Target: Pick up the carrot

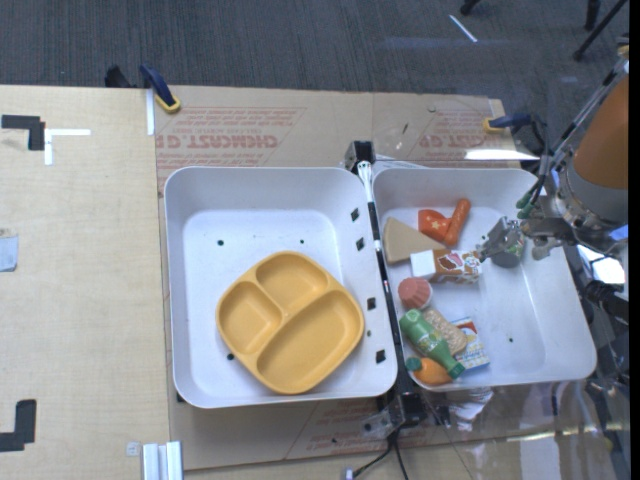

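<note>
The carrot point(458, 220) lies at the far side of the right bin point(540, 353), touching a red pepper point(434, 224) beside a tan wedge point(403, 240). The tool point(497, 244) hangs low over that bin, just right of the carrot; whether it is open or closed I cannot tell. A yellow divided plate point(290, 320) sits in the left bin point(190, 268).

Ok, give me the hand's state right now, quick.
Hand: over the right bin, beside the snack packet; open or shut cannot be told, nothing seen held.
</note>
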`<state>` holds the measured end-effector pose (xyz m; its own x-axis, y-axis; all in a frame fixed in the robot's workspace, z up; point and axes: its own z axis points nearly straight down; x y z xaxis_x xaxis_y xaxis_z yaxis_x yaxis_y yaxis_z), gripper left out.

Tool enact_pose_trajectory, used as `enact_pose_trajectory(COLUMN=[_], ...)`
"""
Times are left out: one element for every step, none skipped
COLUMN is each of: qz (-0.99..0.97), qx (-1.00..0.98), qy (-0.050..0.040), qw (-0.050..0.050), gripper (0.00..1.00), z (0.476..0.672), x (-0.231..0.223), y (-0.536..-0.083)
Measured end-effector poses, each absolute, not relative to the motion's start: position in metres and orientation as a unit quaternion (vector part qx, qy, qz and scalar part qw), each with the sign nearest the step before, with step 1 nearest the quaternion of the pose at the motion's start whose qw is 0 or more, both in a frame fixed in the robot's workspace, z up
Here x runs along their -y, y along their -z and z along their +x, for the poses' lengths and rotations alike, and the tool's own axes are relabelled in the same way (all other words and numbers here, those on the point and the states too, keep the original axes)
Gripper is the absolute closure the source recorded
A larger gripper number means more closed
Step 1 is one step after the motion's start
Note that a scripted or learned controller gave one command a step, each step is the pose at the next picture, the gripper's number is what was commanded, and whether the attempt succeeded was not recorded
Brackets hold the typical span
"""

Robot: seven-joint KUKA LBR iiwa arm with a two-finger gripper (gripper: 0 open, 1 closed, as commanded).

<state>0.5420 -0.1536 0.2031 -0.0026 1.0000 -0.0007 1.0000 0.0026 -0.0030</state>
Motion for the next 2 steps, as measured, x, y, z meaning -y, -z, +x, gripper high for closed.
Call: enact_pose_trajectory(qz=[-0.694,-0.781], qx=[0.720,0.625], qy=[-0.0015,-0.0021], qw=[0.001,0.001], gripper=[0.00,0.00], z=[0.489,0.520], x=[0.061,-0.009], y=[-0.191,-0.190])
